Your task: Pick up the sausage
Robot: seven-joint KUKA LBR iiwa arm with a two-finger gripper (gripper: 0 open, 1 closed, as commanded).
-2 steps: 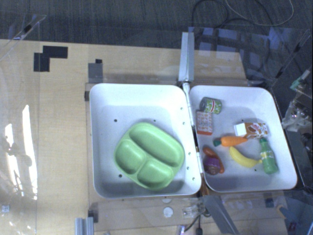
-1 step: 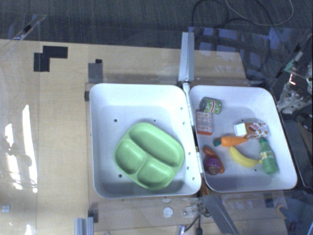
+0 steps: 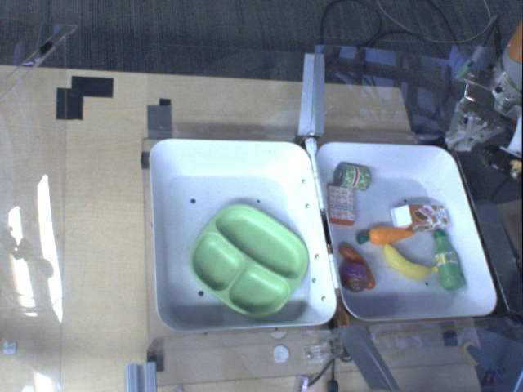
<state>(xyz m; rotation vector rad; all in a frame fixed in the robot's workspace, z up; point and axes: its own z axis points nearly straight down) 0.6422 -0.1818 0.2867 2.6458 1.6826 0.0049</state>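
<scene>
The sausage (image 3: pixel 353 256) lay near the right bin's (image 3: pixel 470 198) left edge. The gripper (image 3: pixel 472 129) hung outside its far right corner; grip state indeterminable.

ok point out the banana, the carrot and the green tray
banana (image 3: pixel 406 264), camera view, middle of its curved yellow body
carrot (image 3: pixel 391 235), camera view, middle of its orange body
green tray (image 3: pixel 250 259), camera view, central ridge between its compartments
</scene>
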